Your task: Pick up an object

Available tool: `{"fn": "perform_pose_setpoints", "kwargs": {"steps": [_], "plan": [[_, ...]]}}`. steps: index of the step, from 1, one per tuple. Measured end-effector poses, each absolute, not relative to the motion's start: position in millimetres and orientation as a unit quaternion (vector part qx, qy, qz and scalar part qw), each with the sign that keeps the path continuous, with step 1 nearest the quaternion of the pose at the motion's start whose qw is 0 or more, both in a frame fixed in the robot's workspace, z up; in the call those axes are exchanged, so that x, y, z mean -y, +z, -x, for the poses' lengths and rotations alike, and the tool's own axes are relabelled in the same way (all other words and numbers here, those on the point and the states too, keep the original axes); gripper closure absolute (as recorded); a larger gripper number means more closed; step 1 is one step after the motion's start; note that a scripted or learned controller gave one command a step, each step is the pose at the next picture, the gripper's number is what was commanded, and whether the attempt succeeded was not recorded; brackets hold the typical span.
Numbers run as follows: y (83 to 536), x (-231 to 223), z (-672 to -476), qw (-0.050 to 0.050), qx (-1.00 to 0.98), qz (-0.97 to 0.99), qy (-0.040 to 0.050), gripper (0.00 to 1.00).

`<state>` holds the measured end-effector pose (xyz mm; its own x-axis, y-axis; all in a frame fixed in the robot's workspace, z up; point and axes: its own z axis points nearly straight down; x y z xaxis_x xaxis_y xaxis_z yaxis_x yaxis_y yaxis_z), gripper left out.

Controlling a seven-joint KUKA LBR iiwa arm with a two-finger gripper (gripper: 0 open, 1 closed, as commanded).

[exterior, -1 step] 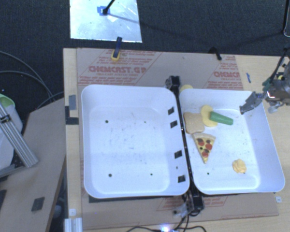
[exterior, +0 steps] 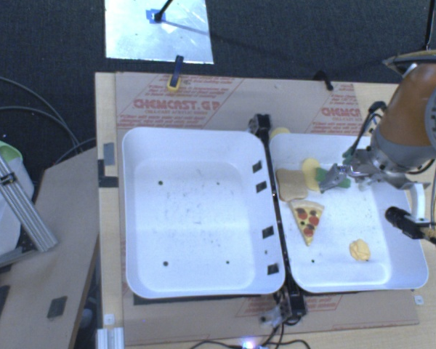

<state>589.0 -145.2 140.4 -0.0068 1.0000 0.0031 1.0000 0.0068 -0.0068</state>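
Observation:
The right bin (exterior: pixel 403 271) holds several toy foods. A pizza slice (exterior: pixel 307 219) lies near its middle, a yellow lump (exterior: pixel 360 250) sits toward the front right, and a tan bread slice (exterior: pixel 291 184) lies by the left wall. A yellow piece (exterior: pixel 309 173) and a green piece (exterior: pixel 323 176) lie together behind the pizza. My gripper (exterior: pixel 335 177) hangs low in the right bin, directly at the green piece's right side; whether it touches the piece is unclear. The grey arm with its orange band (exterior: pixel 414 111) comes in from the right.
The left bin (exterior: pixel 142 140) lies beside the right one, with black clips (exterior: pixel 265 209) along the shared wall. A small yellow object (exterior: pixel 280 132) rests at the right bin's back left corner. A black part (exterior: pixel 403 220) juts over the right bin's right side.

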Motion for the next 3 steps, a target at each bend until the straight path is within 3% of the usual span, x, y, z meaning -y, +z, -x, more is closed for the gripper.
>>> {"fn": "perform_pose_setpoints", "kwargs": {"steps": [1, 2, 3], "plan": [[85, 89, -583.2, -0.001, 0.709, 0.705, -0.0037, 0.0], [84, 85, -539.7, 0.002, 0.707, 0.707, 0.0007, 0.0], [86, 132, -596.4, -0.004, 0.707, 0.707, -0.0012, 0.0]]}}
